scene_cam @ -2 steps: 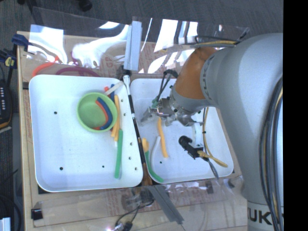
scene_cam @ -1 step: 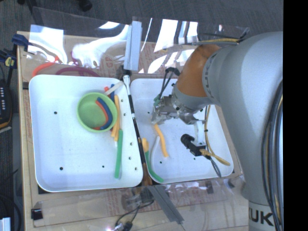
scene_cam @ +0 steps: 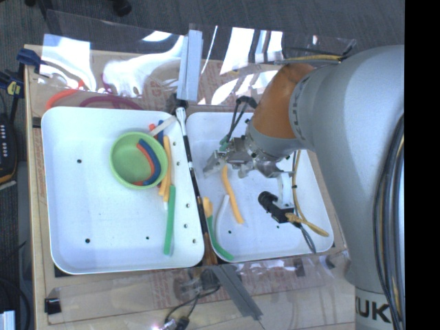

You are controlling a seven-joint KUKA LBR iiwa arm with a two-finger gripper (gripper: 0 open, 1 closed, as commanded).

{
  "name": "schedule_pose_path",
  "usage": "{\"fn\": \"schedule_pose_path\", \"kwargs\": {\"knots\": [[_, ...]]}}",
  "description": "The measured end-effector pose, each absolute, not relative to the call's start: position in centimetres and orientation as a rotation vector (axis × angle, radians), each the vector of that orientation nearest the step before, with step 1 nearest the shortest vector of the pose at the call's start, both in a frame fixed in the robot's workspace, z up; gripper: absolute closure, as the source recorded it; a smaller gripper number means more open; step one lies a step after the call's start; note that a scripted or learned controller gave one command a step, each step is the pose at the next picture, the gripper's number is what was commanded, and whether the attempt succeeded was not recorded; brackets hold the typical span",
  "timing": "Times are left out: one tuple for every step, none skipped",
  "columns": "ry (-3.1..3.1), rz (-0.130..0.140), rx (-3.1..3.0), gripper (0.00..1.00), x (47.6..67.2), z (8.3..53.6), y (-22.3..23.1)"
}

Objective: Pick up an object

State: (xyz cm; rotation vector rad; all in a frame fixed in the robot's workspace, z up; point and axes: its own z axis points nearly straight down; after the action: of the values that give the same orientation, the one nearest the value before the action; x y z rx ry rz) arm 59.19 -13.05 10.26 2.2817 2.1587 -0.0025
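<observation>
Gripper [scene_cam: 227, 162] low in right bin [scene_cam: 313, 177], just above orange stick [scene_cam: 232, 196] lying on bin floor. Finger state: cannot tell (wrist hides them). Nothing lifted yet; grasp and lift remain.

Orange stick [scene_cam: 232, 196] lies flat in right bin [scene_cam: 313, 184], slanted. Green bowl [scene_cam: 139, 159] w/ red+blue bits sits upright in left bin [scene_cam: 75, 184]; green stick [scene_cam: 169, 220] beside.

Two bins side by side: left bin [scene_cam: 75, 205] at frame left, right bin [scene_cam: 313, 205] at centre-right. In the left bin, a bowl [scene_cam: 137, 158] in its upper right; a long stick [scene_cam: 169, 220] below the bowl, along the bin's right wall. In the right bin, a short stick [scene_cam: 232, 196] left of centre, a curved strip [scene_cam: 216, 239] at lower left.
</observation>
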Motion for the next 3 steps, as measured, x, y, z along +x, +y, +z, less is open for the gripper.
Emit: {"fn": "schedule_pose_path", "kwargs": {"knots": [[2.359,0.001,2.075,0.0,61.7,9.2,-13.0],[2.319,-0.004,2.125,0.0,57.3,9.1,-12.7],[2.321,-0.003,2.121,1.0,57.4,10.3,-12.8]]}}
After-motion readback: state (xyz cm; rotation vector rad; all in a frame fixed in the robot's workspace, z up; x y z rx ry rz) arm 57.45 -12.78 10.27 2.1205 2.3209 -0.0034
